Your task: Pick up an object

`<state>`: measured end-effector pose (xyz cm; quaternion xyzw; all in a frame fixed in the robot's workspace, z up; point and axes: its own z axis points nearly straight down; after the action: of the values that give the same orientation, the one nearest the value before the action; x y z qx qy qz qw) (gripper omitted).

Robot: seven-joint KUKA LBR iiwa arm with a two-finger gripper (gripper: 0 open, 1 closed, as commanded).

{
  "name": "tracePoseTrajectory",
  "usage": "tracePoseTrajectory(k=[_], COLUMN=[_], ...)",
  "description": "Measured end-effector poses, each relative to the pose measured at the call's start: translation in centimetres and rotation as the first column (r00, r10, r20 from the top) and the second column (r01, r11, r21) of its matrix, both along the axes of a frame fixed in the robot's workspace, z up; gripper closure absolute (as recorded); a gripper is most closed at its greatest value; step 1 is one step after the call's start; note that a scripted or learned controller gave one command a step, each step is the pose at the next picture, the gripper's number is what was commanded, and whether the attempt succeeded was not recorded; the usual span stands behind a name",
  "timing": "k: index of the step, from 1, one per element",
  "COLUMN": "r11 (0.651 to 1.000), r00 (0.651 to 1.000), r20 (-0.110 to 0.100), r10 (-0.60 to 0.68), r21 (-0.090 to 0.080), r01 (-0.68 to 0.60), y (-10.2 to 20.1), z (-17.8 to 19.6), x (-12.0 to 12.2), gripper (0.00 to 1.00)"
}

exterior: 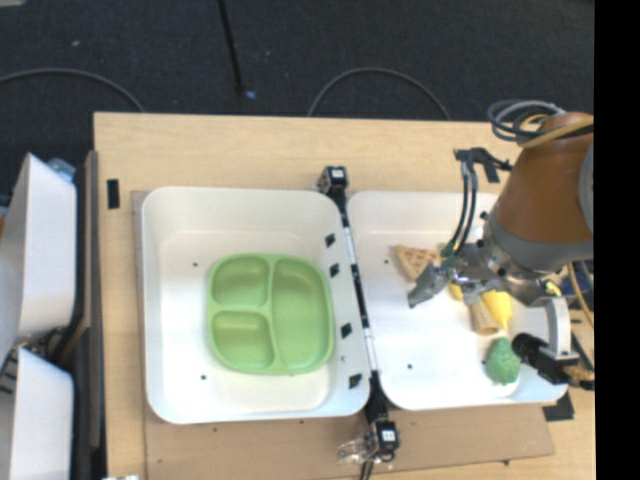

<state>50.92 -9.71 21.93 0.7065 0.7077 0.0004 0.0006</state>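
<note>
Two-finger gripper (pixel 437 283) over right white bin (pixel 400 368), jaws apparently spread, empty, beside tan wedge (pixel 413 259) and yellow block (pixel 492 306); green lump (pixel 503 362) near front edge.

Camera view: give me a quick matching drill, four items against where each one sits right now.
Items:
1. green divided tray
2. tan wedge
3. green lump
4. gripper

Places:
A. near corner of the right bin
B. left bin, middle
C. over the right bin, just below the tan wedge
D. right bin, far part near the divider

Pairs: 1-B, 2-D, 3-A, 4-C
</note>
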Motion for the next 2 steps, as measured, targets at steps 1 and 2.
tracePoseTrajectory(k=[1, 2], r11=[1.000, 1.000], r00=[1.000, 1.000], r20=[-0.004, -0.006], r10=[-0.003, -0.003], r21=[-0.001, 0.000], r01=[0.003, 0.003], y=[-1.0, -1.7], z=[-4.8, -10.7], x=[0.4, -0.3], gripper=[0.00, 0.00])
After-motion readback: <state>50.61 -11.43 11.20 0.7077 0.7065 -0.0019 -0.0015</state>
